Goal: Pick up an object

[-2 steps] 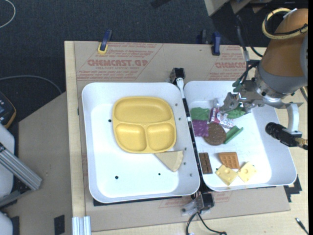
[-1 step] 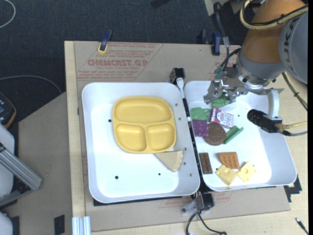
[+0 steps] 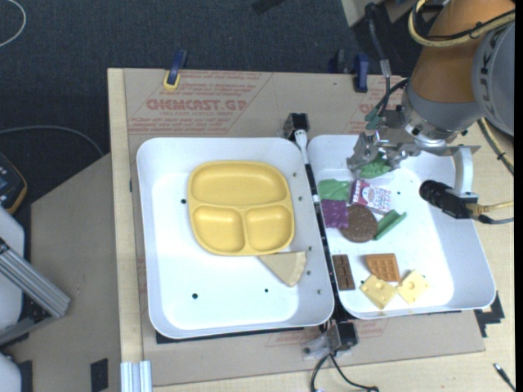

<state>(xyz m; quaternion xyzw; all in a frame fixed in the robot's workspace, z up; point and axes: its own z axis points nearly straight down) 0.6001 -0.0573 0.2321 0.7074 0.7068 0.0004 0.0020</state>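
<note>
1. We see the gripper [image 3: 369, 155] low over the far end of the right bin [image 3: 466, 256], directly above a green leafy piece [image 3: 375, 170] that seems the likeliest target.
2. We cannot tell how its pincer stands (wrist hardware hides the tips), so we claim no hold.
3. The toy foods crowd together: a pink packet [image 3: 370, 195], a purple piece [image 3: 334, 212], a brown patty [image 3: 359, 224], and nearer us a chocolate bar [image 3: 342, 271], cracker [image 3: 382, 265] and cheese [image 3: 395, 289].
4. The left bin [image 3: 163, 243] carries a yellow divided tray [image 3: 241, 207] with a tan wedge [image 3: 287, 265] beside it, well apart from the arm's work.
</note>
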